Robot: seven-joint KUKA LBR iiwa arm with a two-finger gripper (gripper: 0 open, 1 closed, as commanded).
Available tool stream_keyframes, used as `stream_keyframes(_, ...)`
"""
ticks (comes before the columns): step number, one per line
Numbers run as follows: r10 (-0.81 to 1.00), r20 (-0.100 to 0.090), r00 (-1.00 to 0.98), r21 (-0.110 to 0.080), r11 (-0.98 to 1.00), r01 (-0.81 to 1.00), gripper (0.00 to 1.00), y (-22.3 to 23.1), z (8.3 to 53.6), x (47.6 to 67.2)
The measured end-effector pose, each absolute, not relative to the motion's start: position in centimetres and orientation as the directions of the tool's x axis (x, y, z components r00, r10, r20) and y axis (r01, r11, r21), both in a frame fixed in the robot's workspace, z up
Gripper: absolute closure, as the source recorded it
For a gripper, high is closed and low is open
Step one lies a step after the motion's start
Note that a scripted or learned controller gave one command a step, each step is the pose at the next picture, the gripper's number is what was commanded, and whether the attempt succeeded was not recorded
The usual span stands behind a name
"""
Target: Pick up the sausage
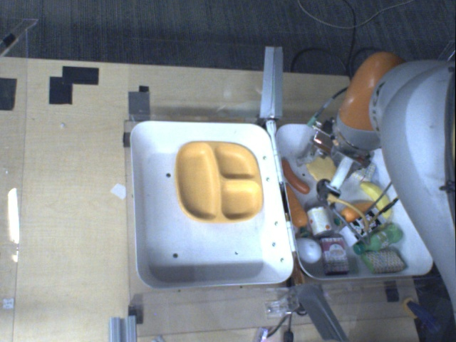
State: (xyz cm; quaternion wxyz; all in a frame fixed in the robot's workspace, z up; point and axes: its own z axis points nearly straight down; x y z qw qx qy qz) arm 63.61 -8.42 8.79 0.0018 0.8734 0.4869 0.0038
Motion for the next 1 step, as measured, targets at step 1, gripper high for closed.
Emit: stream_keyframes(1,0.705,0.002,0.709,0.0,-0.709,0.705,0.0,-8.5,8.73,65.95)
